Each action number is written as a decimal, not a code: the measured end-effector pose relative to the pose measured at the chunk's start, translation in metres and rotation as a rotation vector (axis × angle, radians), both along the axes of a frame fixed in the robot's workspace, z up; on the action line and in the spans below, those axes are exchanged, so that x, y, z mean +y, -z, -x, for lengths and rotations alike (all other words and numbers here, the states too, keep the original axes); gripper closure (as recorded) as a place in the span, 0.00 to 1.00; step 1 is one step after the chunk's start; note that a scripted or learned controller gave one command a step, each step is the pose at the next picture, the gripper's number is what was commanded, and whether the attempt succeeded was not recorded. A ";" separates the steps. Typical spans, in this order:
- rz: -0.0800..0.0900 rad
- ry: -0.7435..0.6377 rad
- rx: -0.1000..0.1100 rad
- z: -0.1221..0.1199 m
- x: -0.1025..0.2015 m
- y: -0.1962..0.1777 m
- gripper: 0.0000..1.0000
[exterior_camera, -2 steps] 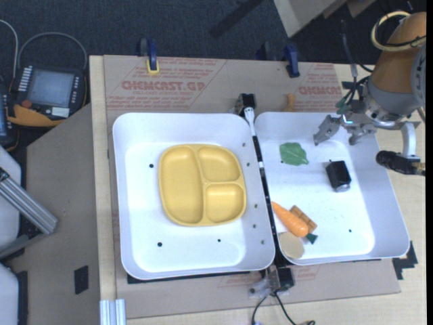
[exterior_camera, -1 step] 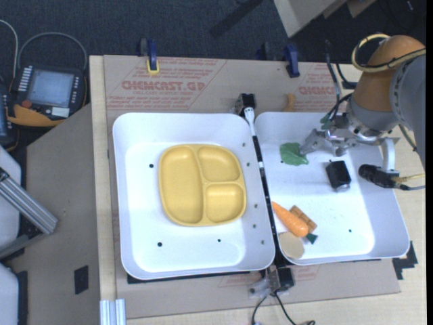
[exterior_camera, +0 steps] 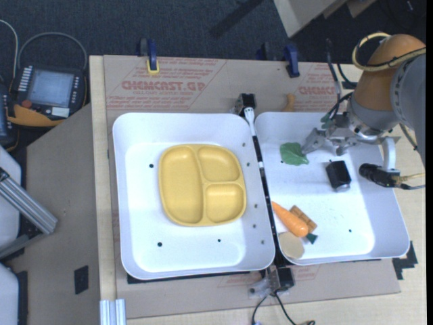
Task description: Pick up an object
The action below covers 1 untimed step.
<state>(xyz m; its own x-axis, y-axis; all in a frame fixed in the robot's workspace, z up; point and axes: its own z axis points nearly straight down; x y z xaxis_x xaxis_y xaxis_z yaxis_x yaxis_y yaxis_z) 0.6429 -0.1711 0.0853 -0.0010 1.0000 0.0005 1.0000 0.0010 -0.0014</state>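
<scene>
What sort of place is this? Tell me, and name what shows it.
Probably a robotics lab test bench: a robot arm reaches over two white bins clamped to a board, a handheld control screen lies alongside, and the right bin holds toy food like a carrot.

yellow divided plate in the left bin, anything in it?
Empty. All three compartments of the yellow divided plate show bare yellow plastic; it lies flat in the left bin.

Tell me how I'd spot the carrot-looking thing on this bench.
Look in the right white bin, along its left wall near the front corner. The orange carrot lies there at a slant, beside a round beige disc. It is the only bright orange, tapered piece in that bin.
</scene>
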 end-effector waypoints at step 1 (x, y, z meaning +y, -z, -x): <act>0.001 -0.001 -0.005 -0.001 0.000 -0.012 1.00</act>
